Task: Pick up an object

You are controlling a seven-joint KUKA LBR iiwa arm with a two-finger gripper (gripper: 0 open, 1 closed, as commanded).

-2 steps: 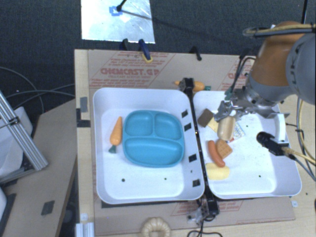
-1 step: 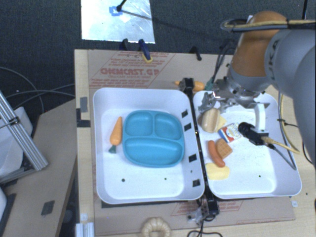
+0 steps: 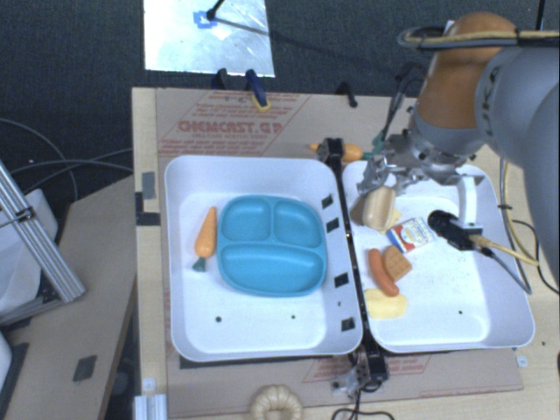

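Hidden: the gripper (image 3: 378, 180) hung at the eleven o'clock corner of the right bin (image 3: 490, 322), right over a tan piece (image 3: 378, 208); whether it gripped that piece or merely met it, I could not tell.
Cut off: a pale ring (image 3: 276, 402) at six o'clock ran off the bottom edge; an orange bit (image 3: 352, 153) peeked from behind the bins' rims at twelve.
Hard to read: a small carton (image 3: 409, 234), a red sausage (image 3: 382, 271), a brown wafer (image 3: 399, 263) and a yellow lump (image 3: 385, 304) lay at the tan piece's five and six o'clock.
Left bin (image 3: 188, 322): a blue divided plate (image 3: 271, 245) sat mid-bin, a carrot (image 3: 206, 233) at its nine o'clock.
Surface: brown cardboard (image 3: 227, 121) with red lettering lay under both bins.
Room: dark carpet (image 3: 70, 59); a shiny sheet (image 3: 206, 20) at eleven o'clock; a metal frame (image 3: 35, 243) at nine.
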